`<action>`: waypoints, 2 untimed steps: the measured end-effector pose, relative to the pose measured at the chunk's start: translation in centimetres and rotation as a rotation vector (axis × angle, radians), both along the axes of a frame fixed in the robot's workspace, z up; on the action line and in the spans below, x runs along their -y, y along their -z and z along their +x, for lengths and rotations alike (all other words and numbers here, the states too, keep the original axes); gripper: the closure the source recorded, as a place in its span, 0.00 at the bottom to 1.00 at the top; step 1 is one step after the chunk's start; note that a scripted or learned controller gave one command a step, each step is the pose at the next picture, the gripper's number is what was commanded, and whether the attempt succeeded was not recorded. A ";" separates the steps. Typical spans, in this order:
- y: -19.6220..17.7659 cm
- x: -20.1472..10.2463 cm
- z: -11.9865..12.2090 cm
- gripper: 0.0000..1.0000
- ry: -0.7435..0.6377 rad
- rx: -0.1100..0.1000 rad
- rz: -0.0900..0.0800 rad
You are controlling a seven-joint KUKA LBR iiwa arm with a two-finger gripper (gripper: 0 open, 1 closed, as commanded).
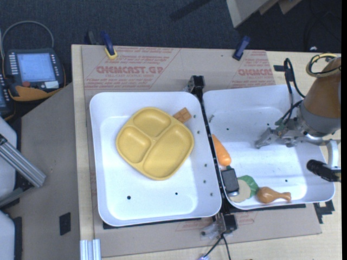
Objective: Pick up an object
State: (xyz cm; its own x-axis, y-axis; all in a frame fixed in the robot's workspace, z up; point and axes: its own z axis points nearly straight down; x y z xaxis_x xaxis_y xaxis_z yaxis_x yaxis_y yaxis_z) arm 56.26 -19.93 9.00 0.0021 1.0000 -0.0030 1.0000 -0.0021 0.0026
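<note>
A brown plastic toy drumstick (272,195) lies at the near edge of the right white bin (255,110), at about 6 o'clock, touching a green-and-cream toy slice (245,187) beside a small black block (229,180). An orange toy carrot (220,151) rests at 9 o'clock along the dividing wall. The metal two-finger gripper (274,136) sits low at the bin's centre, jaws released, grasping nothing. The left white bin (103,161) holds a yellow divided plastic plate (154,142), with a small tan wooden block (182,114) at its 1 o'clock.
</note>
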 end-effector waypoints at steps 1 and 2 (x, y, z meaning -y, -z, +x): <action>-1.7 -0.3 0.6 1.00 -0.004 0.017 0.003; -7.4 -0.3 -0.2 1.00 -0.003 0.003 0.000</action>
